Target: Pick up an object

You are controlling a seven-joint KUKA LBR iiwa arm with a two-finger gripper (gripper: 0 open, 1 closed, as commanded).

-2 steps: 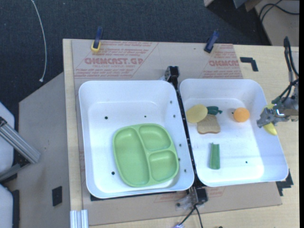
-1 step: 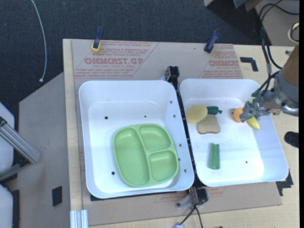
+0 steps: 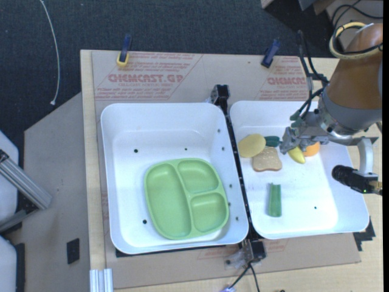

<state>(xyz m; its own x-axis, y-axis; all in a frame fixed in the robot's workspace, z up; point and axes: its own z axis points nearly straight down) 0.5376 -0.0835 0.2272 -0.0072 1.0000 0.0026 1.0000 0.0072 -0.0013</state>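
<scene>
Presently I read the gripper (image 3: 296, 143) low among clustered food items, banana (image 3: 297, 156) directly beneath; finger state I cannot tell

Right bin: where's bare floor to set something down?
Right bin: bare floor along the near edge, around and right of the green stick, and the far strip above the yellow piece. Crowded mid-bin: yellow piece, cookie, banana and orange item cluster by the pincer. Left bin: free behind the green tray.
</scene>
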